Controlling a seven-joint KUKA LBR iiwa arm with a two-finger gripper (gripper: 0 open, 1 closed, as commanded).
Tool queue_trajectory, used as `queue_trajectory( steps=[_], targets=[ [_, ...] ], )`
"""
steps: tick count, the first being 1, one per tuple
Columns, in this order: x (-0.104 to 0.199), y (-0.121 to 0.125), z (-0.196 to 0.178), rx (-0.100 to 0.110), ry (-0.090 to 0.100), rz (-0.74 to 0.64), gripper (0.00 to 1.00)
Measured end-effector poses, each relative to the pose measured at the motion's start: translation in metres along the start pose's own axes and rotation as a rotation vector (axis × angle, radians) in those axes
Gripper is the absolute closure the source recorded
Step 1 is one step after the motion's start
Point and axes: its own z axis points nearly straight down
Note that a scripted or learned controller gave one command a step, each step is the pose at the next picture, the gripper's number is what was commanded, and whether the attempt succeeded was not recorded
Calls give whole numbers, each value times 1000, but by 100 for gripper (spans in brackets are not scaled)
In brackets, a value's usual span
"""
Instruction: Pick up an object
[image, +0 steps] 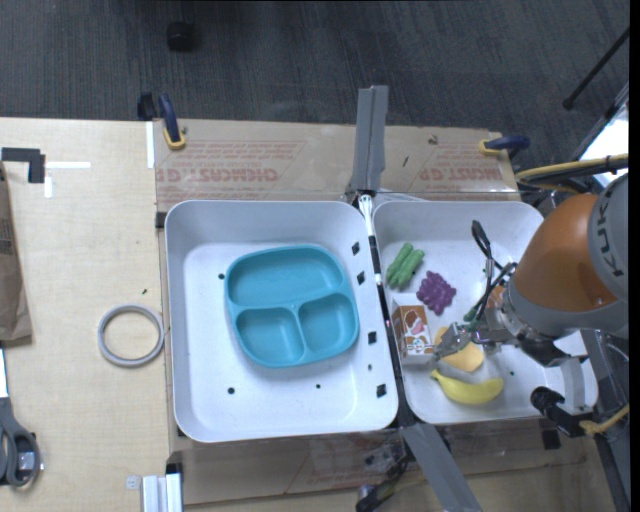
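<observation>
Banana (468, 388) lies flat in the right bin (520, 215), near its front wall, with a yellow-orange piece (462, 357) just above it, touching or nearly so. Gripper (462, 338) sits low over that yellow-orange piece, close to the snack carton (413, 330); can't tell whether the fingers are spread or pinching, wrist blocks it. Nothing visibly lifted, so pick looks not yet done: judged at the descent/grasp stage, with closing and lifting left.

Other candidates in same bin: purple grapes (436, 291) and green bean pods (404, 265), both toward the back left, apart from the gripper.

Room: tight. Target cluster is crowded — carton just left, banana just below, divider wall between bins (376, 290) near the carton. Front wall close to banana. Open floor is at the bin's back middle. Left bin (190, 300) holds only a teal divided plate (292, 306), well apart. Straight-up lift looks clearest; sideways motion risks nudging carton or banana.
</observation>
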Motion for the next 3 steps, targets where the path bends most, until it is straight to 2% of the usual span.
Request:
queue_trajectory(
  steps=[1,2,3],
  targets=[
    [-22,19,-21,-2,-1,160,0],
    [12,3,-1,-3,-4,-2,0],
    [0,12,-45,-3,-2,-214,0]
  ],
)
